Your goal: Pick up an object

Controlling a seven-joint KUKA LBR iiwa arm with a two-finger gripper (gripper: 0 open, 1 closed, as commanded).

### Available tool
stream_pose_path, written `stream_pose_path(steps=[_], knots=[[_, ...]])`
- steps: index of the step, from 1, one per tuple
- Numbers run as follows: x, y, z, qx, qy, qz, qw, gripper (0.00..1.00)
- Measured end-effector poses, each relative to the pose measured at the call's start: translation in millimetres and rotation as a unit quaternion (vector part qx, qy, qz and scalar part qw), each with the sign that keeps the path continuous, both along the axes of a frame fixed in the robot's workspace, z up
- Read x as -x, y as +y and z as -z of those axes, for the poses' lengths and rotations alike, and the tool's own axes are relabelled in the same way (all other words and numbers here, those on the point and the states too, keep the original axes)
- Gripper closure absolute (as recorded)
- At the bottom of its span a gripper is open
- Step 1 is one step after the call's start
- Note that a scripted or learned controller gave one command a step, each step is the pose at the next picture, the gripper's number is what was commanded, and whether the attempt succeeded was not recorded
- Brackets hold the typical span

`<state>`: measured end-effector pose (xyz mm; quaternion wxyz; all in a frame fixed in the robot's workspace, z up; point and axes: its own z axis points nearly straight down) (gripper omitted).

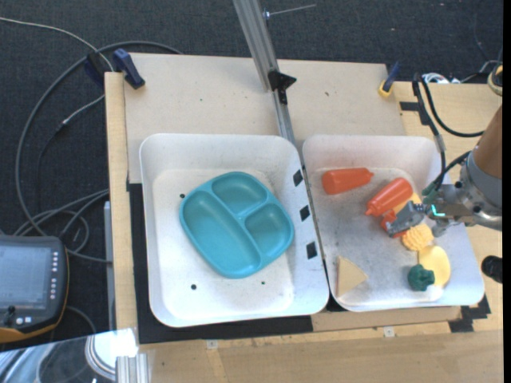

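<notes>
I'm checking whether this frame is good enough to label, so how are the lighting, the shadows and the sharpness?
Camera view: even, soft light with only faint shadows; no strong glare on the white bins; the teal divided plate is reasonably sharp; the gripper and the small toys around it are small and soft, so the finger state is unreadable.

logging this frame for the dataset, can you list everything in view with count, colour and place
divided plate: 1, teal, left bin
bins: 2, white, side by side on the bench
orange bottle-like toy: 1, orange, right bin, upper left
red-orange toy: 1, right bin, at the gripper
wedge: 1, tan, right bin, lower left
yellow pieces: 2, right bin, lower right
small green object: 1, beside the yellow piece
clamps: 2, blue, bench's far corners
screen device: 1, floor, left
gripper: 1, grey, over the right bin
</notes>
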<state>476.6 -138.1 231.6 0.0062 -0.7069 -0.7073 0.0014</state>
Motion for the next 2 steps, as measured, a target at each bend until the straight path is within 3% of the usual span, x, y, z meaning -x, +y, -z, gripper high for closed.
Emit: stream_pose_path(steps=[1,2], knots=[[0,0,-1,0.0002,-0.001,0.0,1.0,0.0],[-6,9,53,-0.0009,0.003,0.0,1.0,0.0]])
